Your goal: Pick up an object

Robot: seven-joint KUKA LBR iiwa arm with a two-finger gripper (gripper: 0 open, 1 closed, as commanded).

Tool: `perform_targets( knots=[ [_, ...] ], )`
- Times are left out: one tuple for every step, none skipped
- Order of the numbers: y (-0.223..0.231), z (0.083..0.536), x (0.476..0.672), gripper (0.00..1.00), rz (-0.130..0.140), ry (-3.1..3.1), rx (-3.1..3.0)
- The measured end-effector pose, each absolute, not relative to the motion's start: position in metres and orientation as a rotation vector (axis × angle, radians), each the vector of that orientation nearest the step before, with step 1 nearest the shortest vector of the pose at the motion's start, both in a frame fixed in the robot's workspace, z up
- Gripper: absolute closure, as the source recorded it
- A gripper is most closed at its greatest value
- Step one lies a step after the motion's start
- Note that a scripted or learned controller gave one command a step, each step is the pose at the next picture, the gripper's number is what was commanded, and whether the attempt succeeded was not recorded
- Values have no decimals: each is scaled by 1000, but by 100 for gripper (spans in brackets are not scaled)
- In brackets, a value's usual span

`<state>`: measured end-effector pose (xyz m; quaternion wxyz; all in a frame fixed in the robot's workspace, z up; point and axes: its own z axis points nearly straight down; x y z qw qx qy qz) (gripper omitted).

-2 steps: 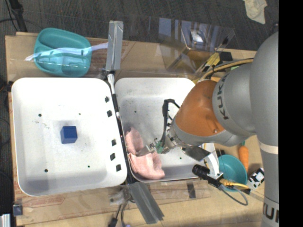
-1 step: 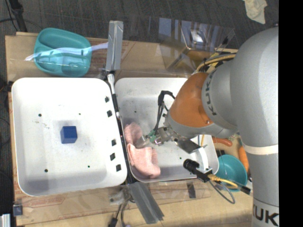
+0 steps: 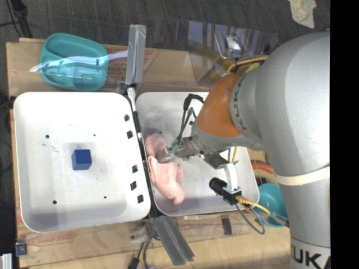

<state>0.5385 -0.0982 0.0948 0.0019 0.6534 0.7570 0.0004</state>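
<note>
A soft pink cloth-like object point(image 3: 164, 170) lies along the left side of the right bin point(image 3: 196, 206), against the divider. My gripper point(image 3: 166, 153) reaches down from the right and sits on the upper part of this pink object, touching it. A blue cube point(image 3: 82, 159) rests in the left bin point(image 3: 33, 128), well apart from the gripper. The grey arm with its orange band point(image 3: 219, 114) covers much of the right bin.
A teal scoop-shaped container point(image 3: 73, 60) lies on the bench behind the left bin. A black connector with a yellow cable point(image 3: 230, 194) hangs over the right bin's front right. Another teal object point(image 3: 272, 203) sits at the right of that bin.
</note>
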Motion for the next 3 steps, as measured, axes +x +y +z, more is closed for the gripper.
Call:
perform_targets(
  knots=[
    [-106, 95, 480, 0, 8, 2503, 1886],
    [-104, 106, 482, 100, 13, 2512, 1877],
    [-104, 106, 482, 0, 12, 2511, 1877]
  ],
)
